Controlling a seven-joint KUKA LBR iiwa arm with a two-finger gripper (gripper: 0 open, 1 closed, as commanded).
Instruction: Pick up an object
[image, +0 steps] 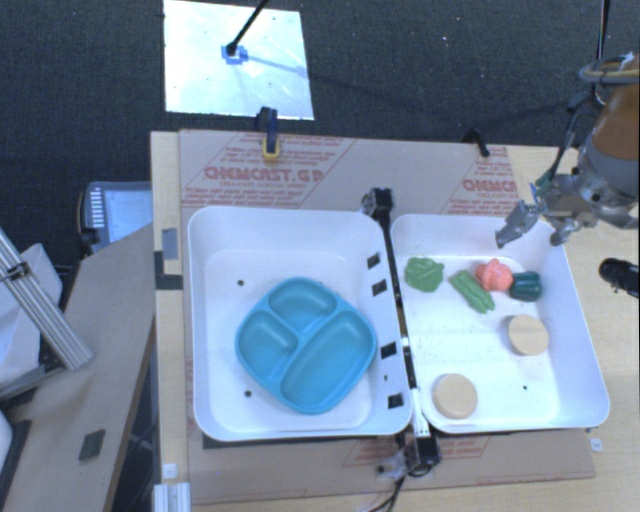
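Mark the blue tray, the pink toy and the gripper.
blue tray (305, 345): camera view, its central divider.
pink toy (492, 274): camera view, middle of its top.
gripper (537, 226): camera view, midway between the fingertips.

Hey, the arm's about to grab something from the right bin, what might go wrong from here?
The hand hovers above the right bin's far edge, holding nothing.

1. The green leafy piece, green stick, red piece and dark green piece lie close together, so a descent there may nudge or catch a neighbour.

2. The two tan discs lie flat; fingers could slide off them.
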